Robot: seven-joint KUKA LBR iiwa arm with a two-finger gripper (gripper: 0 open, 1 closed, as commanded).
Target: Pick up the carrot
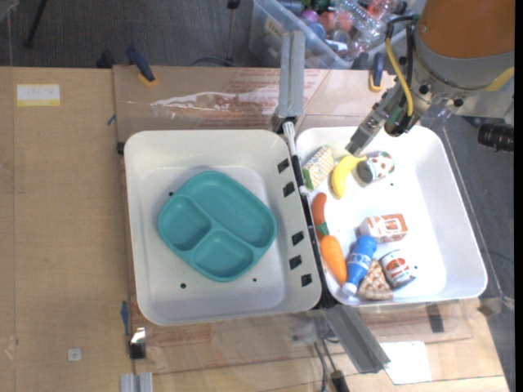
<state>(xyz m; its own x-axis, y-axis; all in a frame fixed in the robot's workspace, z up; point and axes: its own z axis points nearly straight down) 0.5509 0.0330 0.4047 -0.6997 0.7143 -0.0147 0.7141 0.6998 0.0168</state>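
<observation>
Carrot (332, 256) lies well below tool (360, 145), untouched.

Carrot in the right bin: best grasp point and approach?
Grip the carrot across its thick orange middle, coming straight down from above. It lies flat, long axis running roughly up-down the view, close to the bin's left wall, with a blue bottle hard on its right. Probably set the fingers across its width, though room on both sides looks tight. The gripper hangs over the banana.
</observation>
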